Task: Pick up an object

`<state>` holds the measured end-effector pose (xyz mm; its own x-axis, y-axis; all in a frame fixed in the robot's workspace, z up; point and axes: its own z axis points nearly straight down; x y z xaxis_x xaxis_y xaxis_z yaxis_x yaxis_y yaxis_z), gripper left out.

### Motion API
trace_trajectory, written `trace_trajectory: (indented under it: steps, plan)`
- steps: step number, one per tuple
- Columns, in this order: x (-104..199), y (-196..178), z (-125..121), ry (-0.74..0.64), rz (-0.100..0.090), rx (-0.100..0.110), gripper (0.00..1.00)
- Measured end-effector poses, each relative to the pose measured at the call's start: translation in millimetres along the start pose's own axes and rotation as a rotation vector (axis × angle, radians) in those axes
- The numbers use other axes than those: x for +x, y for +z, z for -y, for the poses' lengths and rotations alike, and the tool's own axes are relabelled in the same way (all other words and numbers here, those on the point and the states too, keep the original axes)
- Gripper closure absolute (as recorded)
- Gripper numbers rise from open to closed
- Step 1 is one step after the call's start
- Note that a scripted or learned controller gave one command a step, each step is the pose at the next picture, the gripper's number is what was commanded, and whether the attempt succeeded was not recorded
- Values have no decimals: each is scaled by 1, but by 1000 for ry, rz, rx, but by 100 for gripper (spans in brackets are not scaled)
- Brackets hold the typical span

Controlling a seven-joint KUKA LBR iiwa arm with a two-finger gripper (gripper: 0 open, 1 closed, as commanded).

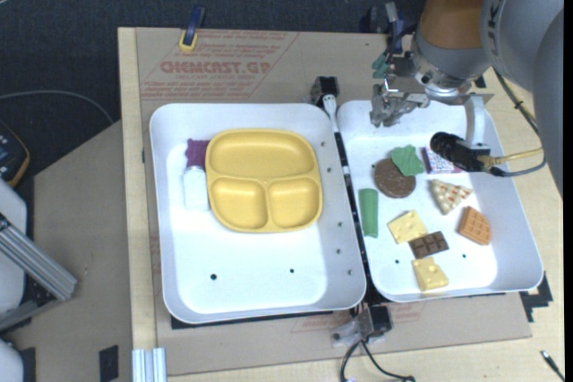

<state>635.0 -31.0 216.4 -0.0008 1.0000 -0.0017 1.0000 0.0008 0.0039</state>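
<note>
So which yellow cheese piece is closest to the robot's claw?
The yellow cheese wedge next to the green stick. The other yellow cheese block sits farther down, below the brown chocolate bar, farther from the gripper.

A divided tray (264,179) lies in the left bin (170,219) (food pieces (428,233) in the right).

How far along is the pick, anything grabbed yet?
Nothing looks picked yet. The claw sits over the far end of the right bin, nothing visible in it. The cookie, cheese, waffle and other toy foods lie on the bin floor. Descent, grasp and lift all remain.
</note>
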Motion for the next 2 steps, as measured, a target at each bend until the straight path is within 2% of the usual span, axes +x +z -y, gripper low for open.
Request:
trace_trajectory:
  steps: [1,2]
  plan:
    - [7,1,4,0,-1,5,100]
    - [14,-13,5,-1,-1,0,100]
